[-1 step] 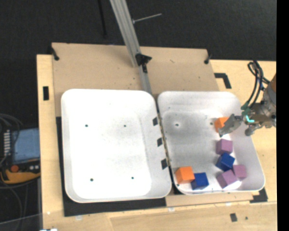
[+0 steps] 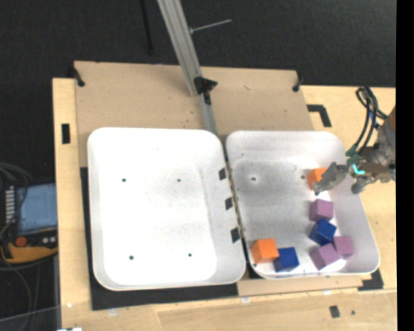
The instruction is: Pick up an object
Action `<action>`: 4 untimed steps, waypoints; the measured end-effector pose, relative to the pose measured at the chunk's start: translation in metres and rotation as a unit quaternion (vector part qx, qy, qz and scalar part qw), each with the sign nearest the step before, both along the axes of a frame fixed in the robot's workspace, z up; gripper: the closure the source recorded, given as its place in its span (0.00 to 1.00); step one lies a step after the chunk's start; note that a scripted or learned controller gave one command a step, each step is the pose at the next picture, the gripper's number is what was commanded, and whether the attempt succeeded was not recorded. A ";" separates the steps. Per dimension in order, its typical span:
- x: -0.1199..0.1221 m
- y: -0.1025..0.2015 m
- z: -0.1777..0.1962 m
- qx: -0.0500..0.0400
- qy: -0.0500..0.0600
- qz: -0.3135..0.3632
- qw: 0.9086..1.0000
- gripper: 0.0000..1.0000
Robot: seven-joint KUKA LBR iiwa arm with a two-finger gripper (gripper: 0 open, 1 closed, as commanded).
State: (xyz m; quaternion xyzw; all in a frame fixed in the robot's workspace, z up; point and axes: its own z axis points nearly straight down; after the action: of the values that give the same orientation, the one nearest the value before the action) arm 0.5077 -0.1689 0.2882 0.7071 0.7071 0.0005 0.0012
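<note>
The gripper [image 2: 345, 176] hangs over the right bin [image 2: 276, 150] at 3 o'clock, fingers spread, nothing between them. An orange block [image 2: 317, 176] touches its left finger. Purple [image 2: 322, 208] and blue [image 2: 323, 231] blocks crowd toward 5 o'clock.

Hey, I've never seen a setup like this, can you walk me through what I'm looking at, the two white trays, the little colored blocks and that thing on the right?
One camera looks down at a slant on a bench bearing two shallow white bins. The right bin holds small blocks: purple ones, blue ones and an orange one near its front edge. The left bin sits beside it. From the right reaches a robot arm; its gripper is at another orange block. Whether it actually grips that block is too small to tell. The metal pole is a stand.
</note>
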 end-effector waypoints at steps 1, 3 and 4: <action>0.006 -0.008 -0.049 0.000 0.003 -0.001 1.000 0.00; 0.012 -0.004 -0.150 -0.001 0.001 -0.001 1.000 0.00; 0.014 -0.005 -0.136 -0.001 -0.003 -0.005 1.000 1.00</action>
State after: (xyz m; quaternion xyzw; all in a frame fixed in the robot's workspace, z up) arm 0.5218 -0.1742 0.1521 0.7106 0.7035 0.0018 0.0039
